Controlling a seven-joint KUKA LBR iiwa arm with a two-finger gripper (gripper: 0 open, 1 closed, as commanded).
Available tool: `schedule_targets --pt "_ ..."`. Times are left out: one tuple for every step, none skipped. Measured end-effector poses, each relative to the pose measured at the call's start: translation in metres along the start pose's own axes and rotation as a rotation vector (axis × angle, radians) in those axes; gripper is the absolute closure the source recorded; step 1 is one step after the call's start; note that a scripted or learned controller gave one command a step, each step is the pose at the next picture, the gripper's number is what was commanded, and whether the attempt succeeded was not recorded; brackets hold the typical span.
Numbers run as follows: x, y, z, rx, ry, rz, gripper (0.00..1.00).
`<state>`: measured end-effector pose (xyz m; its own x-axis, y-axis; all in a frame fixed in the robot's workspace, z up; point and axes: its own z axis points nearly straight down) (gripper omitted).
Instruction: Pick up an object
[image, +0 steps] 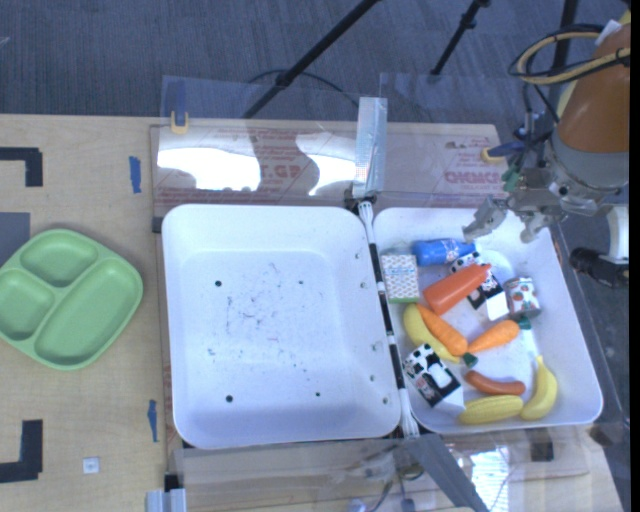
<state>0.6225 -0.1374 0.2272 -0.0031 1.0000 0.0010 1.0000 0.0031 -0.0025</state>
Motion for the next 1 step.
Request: schedule_targets --pt "-0.0386 0.0183 0.1316 -0.002 0.000 -0.062 0.00"
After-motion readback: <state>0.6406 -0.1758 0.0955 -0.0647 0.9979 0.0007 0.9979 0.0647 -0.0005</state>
